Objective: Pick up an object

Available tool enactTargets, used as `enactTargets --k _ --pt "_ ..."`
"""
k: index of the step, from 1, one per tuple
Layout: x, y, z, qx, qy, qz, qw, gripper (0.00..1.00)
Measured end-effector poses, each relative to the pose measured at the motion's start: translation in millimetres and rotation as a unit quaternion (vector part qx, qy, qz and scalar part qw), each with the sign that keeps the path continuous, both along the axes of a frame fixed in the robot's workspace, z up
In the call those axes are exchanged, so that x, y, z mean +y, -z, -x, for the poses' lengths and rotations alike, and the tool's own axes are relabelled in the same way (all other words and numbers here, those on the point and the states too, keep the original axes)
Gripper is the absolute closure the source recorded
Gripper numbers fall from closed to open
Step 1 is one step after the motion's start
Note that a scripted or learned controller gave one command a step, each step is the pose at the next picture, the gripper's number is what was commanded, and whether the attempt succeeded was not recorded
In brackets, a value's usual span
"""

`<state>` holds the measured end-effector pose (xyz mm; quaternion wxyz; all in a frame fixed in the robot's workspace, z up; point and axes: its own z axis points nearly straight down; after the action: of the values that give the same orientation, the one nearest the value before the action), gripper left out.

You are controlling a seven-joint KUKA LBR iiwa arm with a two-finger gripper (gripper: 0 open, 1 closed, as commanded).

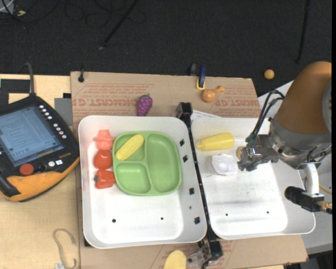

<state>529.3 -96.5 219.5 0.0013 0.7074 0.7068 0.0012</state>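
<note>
In the right bin [257, 217] lie a yellow bottle-like object [215, 142] near the far left and a small white object [224, 165] just below it. My gripper [248, 160] hangs low over the right bin, its tip just right of the white object. The left bin [134, 223] holds a green divided plate [147, 163] with a yellow corn cob [128, 146] in its upper left compartment. Red and pink toy foods [103, 158] lie along the plate's left side.
A teach pendant [28, 144] rests on the bench at the left. On the cardboard behind the bins lie a purple object [144, 105] and an orange one [211, 94]. A yellow object [175, 259] sits at the front edge.
</note>
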Motion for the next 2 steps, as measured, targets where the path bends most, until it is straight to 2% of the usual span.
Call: enactTargets --k 1,2 --pt "-1.3 -8.2 -0.2 0.002 0.0 -0.0004 1.0 1.0" --pt "25.1 -3.3 -55.5 0.001 -0.002 -0.0006 1.0 1.0"
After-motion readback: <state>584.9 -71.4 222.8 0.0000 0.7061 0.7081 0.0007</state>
